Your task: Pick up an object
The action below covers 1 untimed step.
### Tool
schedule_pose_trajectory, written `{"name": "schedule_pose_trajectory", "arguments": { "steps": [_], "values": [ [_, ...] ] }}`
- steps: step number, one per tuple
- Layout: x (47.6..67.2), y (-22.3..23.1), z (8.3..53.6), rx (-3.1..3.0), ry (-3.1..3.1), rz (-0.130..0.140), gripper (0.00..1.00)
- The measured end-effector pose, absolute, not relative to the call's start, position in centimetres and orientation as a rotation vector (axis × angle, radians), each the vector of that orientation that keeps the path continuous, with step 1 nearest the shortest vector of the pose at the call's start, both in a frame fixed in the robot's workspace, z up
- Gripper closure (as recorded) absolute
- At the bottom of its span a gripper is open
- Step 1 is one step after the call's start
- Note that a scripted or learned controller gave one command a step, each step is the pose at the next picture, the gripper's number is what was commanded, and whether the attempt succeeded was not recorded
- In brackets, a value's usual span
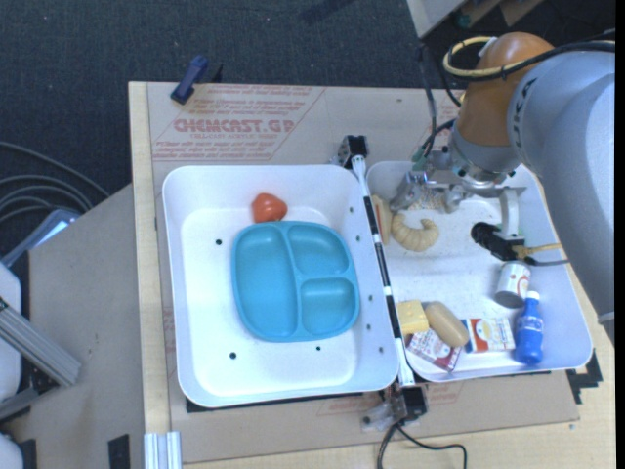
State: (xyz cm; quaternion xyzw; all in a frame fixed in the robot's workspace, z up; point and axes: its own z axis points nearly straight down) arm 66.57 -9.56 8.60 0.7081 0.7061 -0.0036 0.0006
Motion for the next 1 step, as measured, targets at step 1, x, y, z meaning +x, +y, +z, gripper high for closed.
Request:
{"name": "schedule_pose_trajectory", "arguments": {
  "steps": [1],
  "values": [
    [66.57, -9.56, 8.6, 2.224, 2.217, -0.011, 0.0]
  ]
}}
